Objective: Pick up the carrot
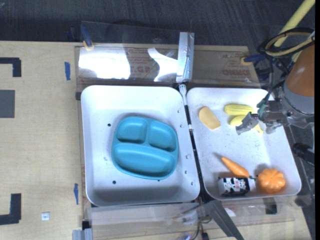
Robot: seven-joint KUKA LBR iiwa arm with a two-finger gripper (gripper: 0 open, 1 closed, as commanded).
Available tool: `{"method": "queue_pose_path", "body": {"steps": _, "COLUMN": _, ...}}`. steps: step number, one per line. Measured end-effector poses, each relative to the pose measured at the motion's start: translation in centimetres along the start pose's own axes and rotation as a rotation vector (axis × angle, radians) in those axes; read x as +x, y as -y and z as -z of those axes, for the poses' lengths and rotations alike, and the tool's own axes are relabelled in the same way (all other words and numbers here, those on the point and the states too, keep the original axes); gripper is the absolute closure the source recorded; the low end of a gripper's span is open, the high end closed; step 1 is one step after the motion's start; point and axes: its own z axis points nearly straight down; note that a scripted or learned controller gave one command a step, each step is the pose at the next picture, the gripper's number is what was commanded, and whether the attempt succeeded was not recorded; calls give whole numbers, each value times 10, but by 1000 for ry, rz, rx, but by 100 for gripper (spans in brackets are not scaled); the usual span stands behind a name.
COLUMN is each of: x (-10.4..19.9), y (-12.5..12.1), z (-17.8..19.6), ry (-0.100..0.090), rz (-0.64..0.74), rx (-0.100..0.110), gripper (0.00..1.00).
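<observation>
One can (pixel 235 185), one pumpkin (pixel 271 180), one carrot (pixel 235 166) lower right; gripper (pixel 251 123) open, empty, upper right beside corn (pixel 238 109).

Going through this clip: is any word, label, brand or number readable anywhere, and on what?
None can be read.
Red print on the cardboard behind the bins: too blurred to read.
Black-and-white label on the small can beside the carrot: too small to read.
</observation>
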Motion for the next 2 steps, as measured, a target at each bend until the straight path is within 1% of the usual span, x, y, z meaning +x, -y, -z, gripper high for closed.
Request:
{"method": "queue_pose_path", "body": {"steps": 1, "x": 17, "y": 34, "z": -94, "ry": -1, "rz": 406, "rx": 1, "gripper": 0}}
{"method": "queue_pose_path", "body": {"steps": 2, "x": 22, "y": 51, "z": -134, "ry": 4, "rz": 355, "rx": -9, "gripper": 0}}
